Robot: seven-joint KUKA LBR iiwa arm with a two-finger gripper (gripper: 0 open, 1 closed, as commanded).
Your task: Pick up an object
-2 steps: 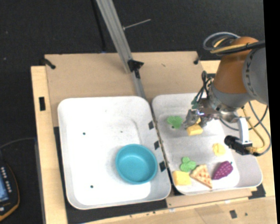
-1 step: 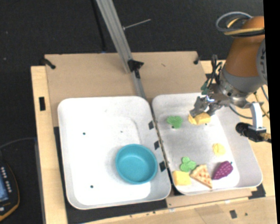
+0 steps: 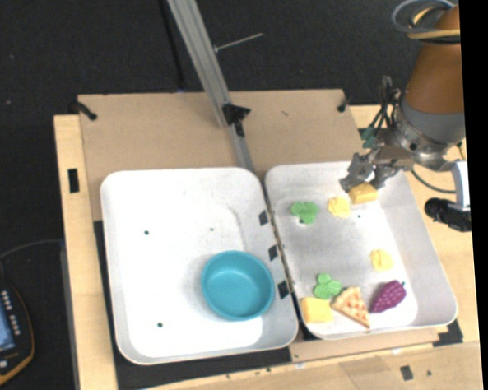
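Observation:
My gripper (image 3: pixel 360 184) hangs over the back of the right bin (image 3: pixel 420 245), close to its far right corner. A small yellow piece (image 3: pixel 363 194) sits between its fingertips, and the fingers are shut on it. Just left of it, another small yellow piece (image 3: pixel 339 206) lies on the bin floor, with a green leafy toy (image 3: pixel 304 212) further left. Toward the front of this bin lie a yellow chunk (image 3: pixel 381 260), a second green toy (image 3: pixel 325 287), a yellow block (image 3: pixel 317 310), a pizza slice (image 3: pixel 350 305) and a purple grape bunch (image 3: pixel 387 296).
The left bin (image 3: pixel 146 212) holds a teal bowl (image 3: pixel 237 284) near its front right corner. A grey metal post (image 3: pixel 207 64) slants up from behind the wall between the two bins. The arm's grey and orange wrist (image 3: pixel 435 79) stands over the bench's right rear.

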